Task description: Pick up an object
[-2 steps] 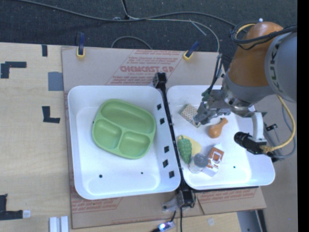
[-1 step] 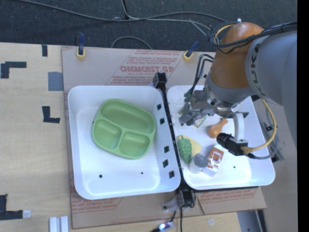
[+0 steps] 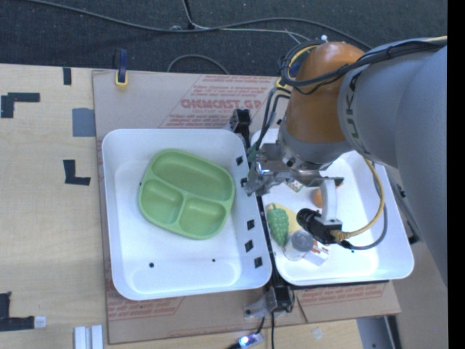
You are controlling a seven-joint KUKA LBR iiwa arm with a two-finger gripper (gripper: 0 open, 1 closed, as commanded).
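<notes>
The gripper [image 3: 263,179] hangs over the right bin's [image 3: 363,267] left wall; whether it is open or closed, I cannot tell. A green object [image 3: 278,224] lies just below it. The left bin [image 3: 120,217] holds 1 green plate [image 3: 187,193].

Green tray [image 3: 187,193], white bins [image 3: 116,217]
</notes>
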